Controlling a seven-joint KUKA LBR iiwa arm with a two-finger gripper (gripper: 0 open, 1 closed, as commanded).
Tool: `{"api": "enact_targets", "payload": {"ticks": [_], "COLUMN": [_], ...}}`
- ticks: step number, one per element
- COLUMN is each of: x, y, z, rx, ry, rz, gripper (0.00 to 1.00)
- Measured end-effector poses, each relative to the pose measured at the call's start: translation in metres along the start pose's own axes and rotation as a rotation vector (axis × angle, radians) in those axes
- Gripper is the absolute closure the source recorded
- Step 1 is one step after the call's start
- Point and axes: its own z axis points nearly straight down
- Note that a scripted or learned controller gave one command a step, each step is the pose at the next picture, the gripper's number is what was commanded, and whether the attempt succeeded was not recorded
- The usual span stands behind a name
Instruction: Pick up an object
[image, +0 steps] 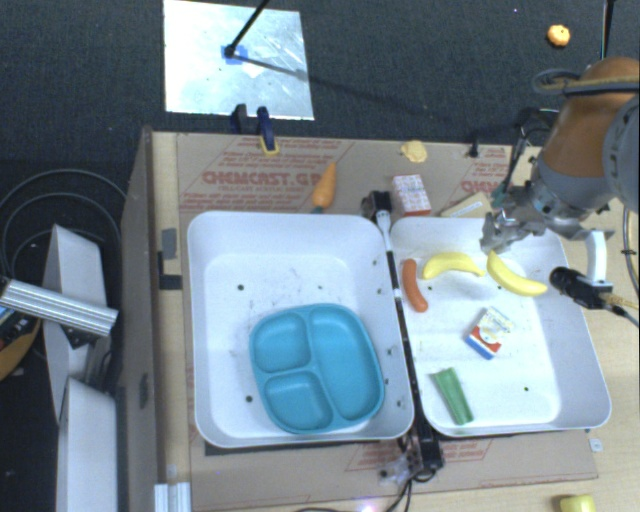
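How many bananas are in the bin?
2. One banana lies near the back of the right bin, beside the red sausage. The other banana is to its right, just under the gripper.

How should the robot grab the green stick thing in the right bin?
Grip the green stick at its middle, probably from straight above, fingers across its narrow width. It lies flat and alone near the right bin's front edge, with free floor on both long sides.

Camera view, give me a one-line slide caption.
Gripper poised over two bananas in the right bin; blue tray in the left bin.
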Motion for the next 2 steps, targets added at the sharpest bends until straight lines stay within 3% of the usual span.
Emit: {"api": "enact_targets", "payload": {"ticks": [1,2], "x": [-0.077,-0.022], "y": [-0.015,-0.045], "z": [-0.022,-0.052], "rx": [-0.001,0.004], "ry": [-0.003,0.001], "rz": [0.003,-0.003], "gripper": [1.00,1.00]}}
